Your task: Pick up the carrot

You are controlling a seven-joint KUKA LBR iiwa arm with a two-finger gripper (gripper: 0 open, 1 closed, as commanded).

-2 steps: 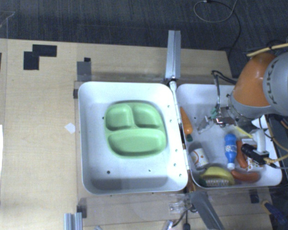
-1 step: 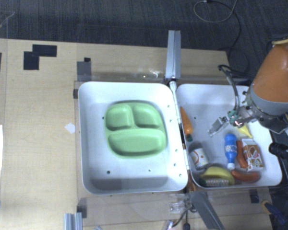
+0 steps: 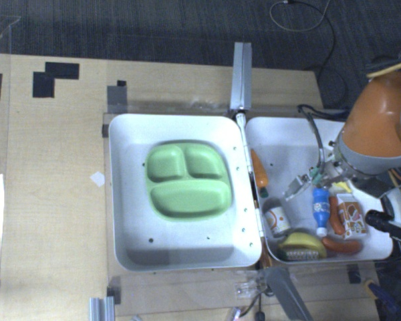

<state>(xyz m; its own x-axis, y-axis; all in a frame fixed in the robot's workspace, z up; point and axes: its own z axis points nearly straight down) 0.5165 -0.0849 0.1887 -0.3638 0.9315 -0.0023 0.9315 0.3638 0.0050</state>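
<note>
The tool (image 3: 306,181) hung low over the middle of the right bin (image 3: 281,136), its fingers slightly parted and holding nothing. Just right of it stood a blue-capped bottle (image 3: 320,210), with a red packet (image 3: 351,218) beyond. A banana (image 3: 302,241) and a sausage (image 3: 342,246) lay along the bin's near wall, a small can (image 3: 276,219) to the banana's left. The carrot (image 3: 258,169) lay well left of the tool, against the bin's left wall. In the left bin (image 3: 130,199) sat a green tray (image 3: 188,180). Both bins rested on the tabletop (image 3: 47,199).
</note>
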